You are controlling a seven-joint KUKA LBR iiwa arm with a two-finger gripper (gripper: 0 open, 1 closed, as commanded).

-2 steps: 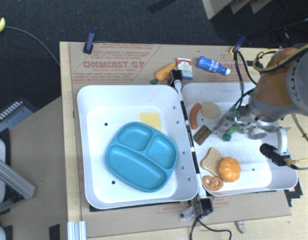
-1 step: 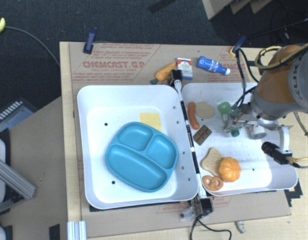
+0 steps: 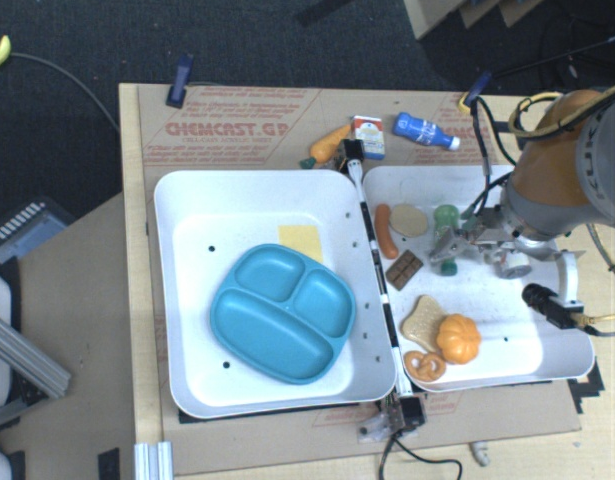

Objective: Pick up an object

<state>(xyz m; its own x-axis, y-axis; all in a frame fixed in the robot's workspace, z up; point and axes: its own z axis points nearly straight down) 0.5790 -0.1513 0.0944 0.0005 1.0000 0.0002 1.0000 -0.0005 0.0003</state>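
Camera view: arm (image 3: 567,168) reaches in from right over right bin (image 3: 557,358). Gripper (image 3: 449,240) low among the items at that bin's upper left, fingers spread, nothing visibly between them. Green cup (image 3: 445,215) just beside fingertips. Also in right bin: sausage (image 3: 385,230), chocolate (image 3: 403,268), bread (image 3: 423,320), pumpkin (image 3: 459,337), pretzel (image 3: 426,366). Left bin (image 3: 187,208) holds blue plate (image 3: 281,312), cheese (image 3: 301,239).

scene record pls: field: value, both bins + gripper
left bin: blue plate, yellow cheese slice
right bin: sausage, chocolate bar, bread slice, orange pumpkin, pretzel, green item
gripper: low over right bin, near green item; grasp unclear
behind bins: blue bottle, carton, carrot
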